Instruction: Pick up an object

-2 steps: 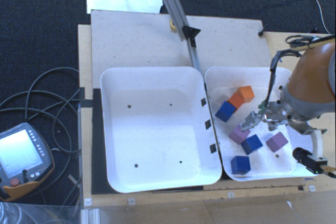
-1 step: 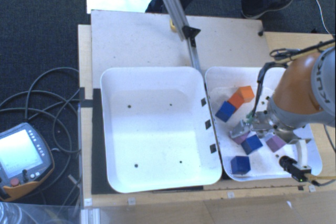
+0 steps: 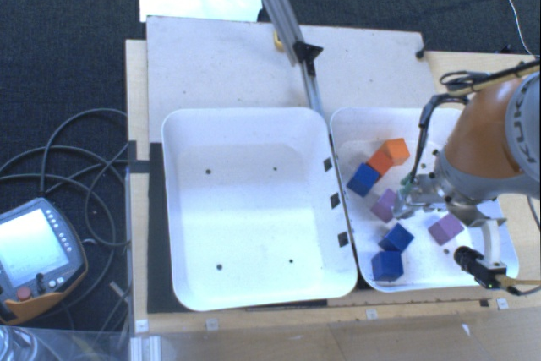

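Just beneath the hand, whose grip I cannot tell, sits a purple cube with 2 blue cubes close below, so descend straight, centred on only 1.

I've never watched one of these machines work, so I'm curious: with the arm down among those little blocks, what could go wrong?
The blocks sit close together: the gripper is down beside a purple block, with a blue block just below, so it might nudge neighbours or grab nothing. Another blue block sits near the right bin's front rim; a bump could push it against the wall, probably harder to grasp there.
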Robot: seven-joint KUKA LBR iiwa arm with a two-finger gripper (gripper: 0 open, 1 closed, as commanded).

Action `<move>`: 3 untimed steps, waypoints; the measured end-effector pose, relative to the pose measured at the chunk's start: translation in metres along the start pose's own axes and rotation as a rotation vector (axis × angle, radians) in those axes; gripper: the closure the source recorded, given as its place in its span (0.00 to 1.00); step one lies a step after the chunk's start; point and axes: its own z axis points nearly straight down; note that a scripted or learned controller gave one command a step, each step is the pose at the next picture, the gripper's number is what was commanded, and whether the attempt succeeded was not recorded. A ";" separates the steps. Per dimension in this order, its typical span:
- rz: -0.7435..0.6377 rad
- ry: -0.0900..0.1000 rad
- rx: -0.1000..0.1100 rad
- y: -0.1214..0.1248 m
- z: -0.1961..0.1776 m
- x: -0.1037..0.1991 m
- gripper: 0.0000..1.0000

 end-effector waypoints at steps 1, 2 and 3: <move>0.000 -0.001 -0.005 -0.002 -0.063 -0.004 1.00; 0.000 0.000 0.001 -0.001 -0.071 -0.004 1.00; -0.006 0.002 0.000 0.000 -0.085 0.044 1.00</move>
